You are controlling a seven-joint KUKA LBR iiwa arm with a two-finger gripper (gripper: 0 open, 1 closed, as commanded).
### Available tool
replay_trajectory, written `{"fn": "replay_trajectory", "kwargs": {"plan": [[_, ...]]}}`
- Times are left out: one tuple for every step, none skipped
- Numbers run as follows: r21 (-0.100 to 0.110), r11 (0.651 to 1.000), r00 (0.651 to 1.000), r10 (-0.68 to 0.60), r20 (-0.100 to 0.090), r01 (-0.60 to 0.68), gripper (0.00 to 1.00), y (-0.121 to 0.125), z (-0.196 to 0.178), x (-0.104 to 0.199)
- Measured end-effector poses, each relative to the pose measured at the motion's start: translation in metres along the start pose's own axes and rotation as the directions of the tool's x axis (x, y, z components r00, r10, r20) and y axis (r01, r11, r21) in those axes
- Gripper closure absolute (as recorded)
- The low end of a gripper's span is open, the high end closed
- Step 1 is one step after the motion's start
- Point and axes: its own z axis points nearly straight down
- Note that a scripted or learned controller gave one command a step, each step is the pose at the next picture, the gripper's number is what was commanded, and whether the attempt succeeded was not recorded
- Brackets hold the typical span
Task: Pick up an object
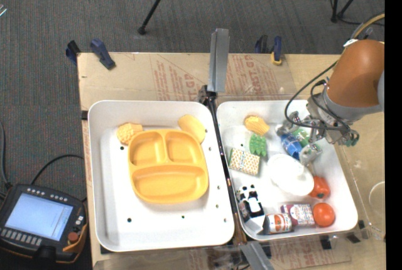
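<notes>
My gripper (305, 142) is low over the upper right part of the right bin (349, 199), below the orange wrist band. Right beside it, on its left, lies a blue bottle (291, 145) with a green item (304, 134) next to it. Whether the gripper touches the bottle I cannot tell. Other objects in this bin: a yellow corn-like piece (256, 125), a green block (258, 145), a patterned box (245, 162), a white bowl (291, 174), a red-orange pepper (320, 188), an orange ball (324, 214), a small can (279, 223) and a black-and-white toy (251, 201).
The left bin (103, 199) holds a yellow bear-shaped divided plate (168, 168). A grey upright post (218, 64) stands at the back between the bins. Blue clamps (100, 53) grip the bench's rear edge. A teach pendant (41, 220) lies on the floor at the lower left.
</notes>
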Motion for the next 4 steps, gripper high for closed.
{"fn": "replay_trajectory", "kwargs": {"plan": [[-0.005, 1.000, 1.000, 0.001, -0.001, -0.001, 1.00, 0.001, -0.011, -0.001], [-0.008, 0.964, 0.964, 0.265, -0.020, -0.266, 1.00, -0.011, -0.025, -0.018], [-0.001, 0.836, 0.835, 0.549, -0.026, -0.549, 1.00, -0.008, 0.014, -0.017], [-0.001, 0.836, 0.836, 0.548, -0.025, -0.549, 0.00, -0.008, 0.013, -0.018]]}}
